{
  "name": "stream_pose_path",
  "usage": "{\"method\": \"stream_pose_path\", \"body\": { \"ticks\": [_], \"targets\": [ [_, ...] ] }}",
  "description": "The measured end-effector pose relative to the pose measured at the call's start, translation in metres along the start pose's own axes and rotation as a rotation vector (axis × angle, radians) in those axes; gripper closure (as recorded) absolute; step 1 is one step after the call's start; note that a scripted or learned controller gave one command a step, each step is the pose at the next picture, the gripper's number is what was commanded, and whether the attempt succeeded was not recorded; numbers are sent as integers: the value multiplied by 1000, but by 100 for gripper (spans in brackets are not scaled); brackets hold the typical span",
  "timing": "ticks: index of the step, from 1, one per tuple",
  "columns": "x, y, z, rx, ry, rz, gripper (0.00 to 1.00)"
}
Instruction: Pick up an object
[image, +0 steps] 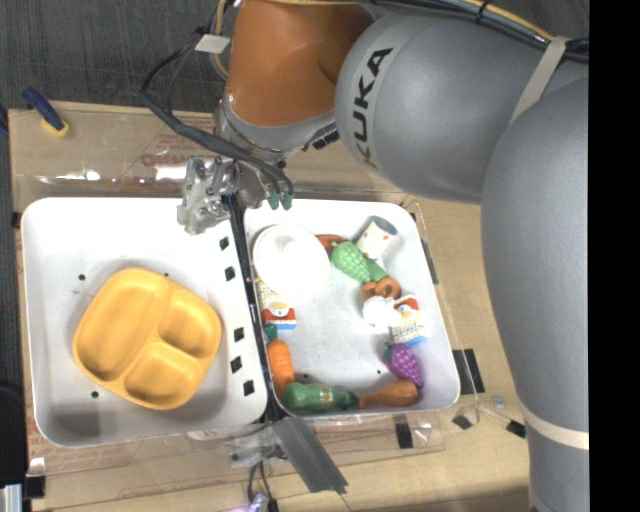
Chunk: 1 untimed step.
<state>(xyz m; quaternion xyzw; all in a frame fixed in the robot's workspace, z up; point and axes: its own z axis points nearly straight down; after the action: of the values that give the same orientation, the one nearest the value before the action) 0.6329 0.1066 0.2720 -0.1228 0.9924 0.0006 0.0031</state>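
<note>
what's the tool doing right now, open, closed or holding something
Tool: above the far edge of the left white bin; open or closed cannot be told, nothing seen held.

A single fixed camera looks down at a slant from above the table (470, 300), close enough that both white bins span the frame. The hand (215, 195) sits near top centre, with the bins spreading below it.
</note>
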Motion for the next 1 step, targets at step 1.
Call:
{"method": "stream_pose_path", "body": {
  "ticks": [1],
  "targets": [
    [63, 76, 2, 1, 5, 187, 100]
  ]
}}
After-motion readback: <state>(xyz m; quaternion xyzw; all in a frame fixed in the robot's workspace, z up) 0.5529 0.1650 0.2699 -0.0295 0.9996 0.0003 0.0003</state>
